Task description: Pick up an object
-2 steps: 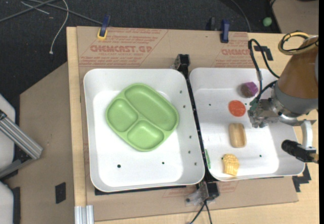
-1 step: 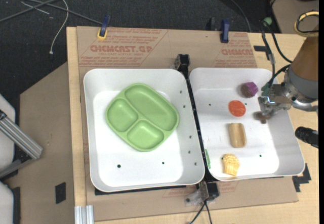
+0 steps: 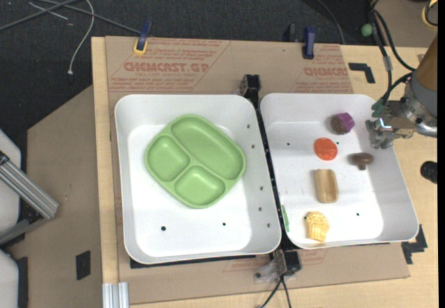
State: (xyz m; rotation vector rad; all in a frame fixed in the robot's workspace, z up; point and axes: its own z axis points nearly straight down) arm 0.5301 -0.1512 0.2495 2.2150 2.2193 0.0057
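The gripper [image 3: 382, 131] was positioned over the right bin's [image 3: 348, 227] far right rim, grip state indeterminable, with the purple object [image 3: 341, 122], red object [image 3: 325, 149] and brown object [image 3: 361, 158] located just beside it.

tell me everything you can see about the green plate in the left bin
The green plate is a pale green, rounded-square tray that looks like plastic, divided by raised ridges into three compartments: one long section and two smaller ones. It lies flat and right side up on the floor of the left bin, turned at an angle to the bin's walls and sitting a little toward the far side. Nothing lies in it, and it touches only the bin floor.
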